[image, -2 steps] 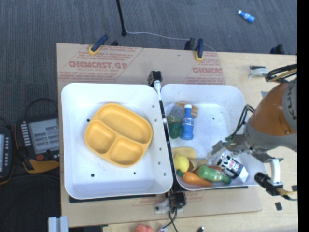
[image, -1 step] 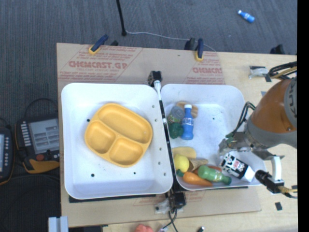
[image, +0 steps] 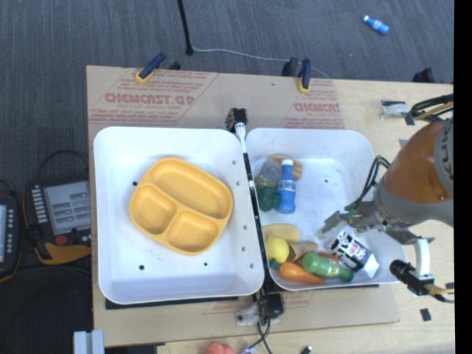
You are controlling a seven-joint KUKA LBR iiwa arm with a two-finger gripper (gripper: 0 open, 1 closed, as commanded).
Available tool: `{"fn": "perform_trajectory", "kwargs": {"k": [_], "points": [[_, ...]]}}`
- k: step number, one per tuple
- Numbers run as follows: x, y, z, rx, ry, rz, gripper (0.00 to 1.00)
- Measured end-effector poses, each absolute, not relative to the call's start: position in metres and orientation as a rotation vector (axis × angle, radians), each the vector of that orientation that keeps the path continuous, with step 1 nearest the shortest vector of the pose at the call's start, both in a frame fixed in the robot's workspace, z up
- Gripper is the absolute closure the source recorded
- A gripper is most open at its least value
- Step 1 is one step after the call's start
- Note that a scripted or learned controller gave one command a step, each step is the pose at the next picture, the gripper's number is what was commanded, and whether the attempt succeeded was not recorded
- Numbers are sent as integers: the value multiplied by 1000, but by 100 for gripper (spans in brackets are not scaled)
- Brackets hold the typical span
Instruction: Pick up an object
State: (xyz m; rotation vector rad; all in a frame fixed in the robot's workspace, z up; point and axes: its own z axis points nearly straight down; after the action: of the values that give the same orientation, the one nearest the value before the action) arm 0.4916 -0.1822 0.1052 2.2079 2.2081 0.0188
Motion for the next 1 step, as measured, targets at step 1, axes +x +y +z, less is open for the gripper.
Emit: {"fn": "perform_trajectory", "kwargs": {"k": [1], "points": [[489, -192, 94, 2214, 2225, 18, 0]]}}
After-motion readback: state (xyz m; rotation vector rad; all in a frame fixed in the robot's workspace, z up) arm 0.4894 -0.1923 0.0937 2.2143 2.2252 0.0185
